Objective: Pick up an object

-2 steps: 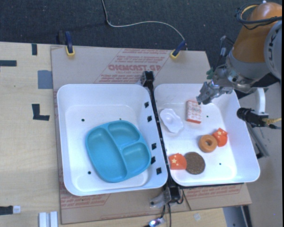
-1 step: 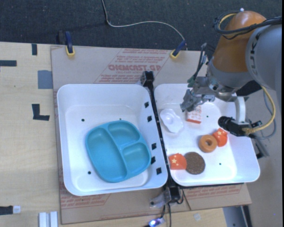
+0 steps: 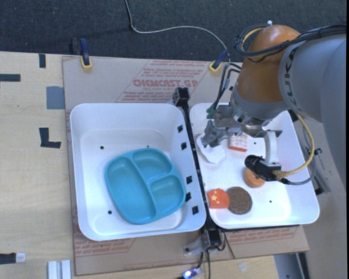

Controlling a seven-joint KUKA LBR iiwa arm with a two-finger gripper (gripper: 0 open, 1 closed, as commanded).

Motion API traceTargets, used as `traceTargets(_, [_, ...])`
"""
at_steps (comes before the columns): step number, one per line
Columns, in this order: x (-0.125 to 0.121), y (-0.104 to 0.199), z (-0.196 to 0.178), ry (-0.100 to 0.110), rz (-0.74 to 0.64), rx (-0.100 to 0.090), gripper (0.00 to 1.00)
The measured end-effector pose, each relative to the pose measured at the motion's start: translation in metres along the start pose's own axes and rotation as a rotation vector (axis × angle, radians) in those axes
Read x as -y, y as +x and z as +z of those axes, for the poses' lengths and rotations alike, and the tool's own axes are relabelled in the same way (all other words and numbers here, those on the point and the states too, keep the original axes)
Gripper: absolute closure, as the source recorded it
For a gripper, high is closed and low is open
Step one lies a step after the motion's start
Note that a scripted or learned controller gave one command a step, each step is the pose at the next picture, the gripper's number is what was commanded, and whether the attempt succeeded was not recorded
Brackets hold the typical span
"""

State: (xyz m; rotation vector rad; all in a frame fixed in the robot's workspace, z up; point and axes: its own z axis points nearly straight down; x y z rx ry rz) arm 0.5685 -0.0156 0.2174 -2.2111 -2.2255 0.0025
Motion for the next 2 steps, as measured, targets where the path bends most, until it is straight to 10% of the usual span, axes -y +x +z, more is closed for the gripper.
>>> traceTargets(2, [0.029, 0.106, -0.006, -0.001, -0.003, 0.0, 1.0])
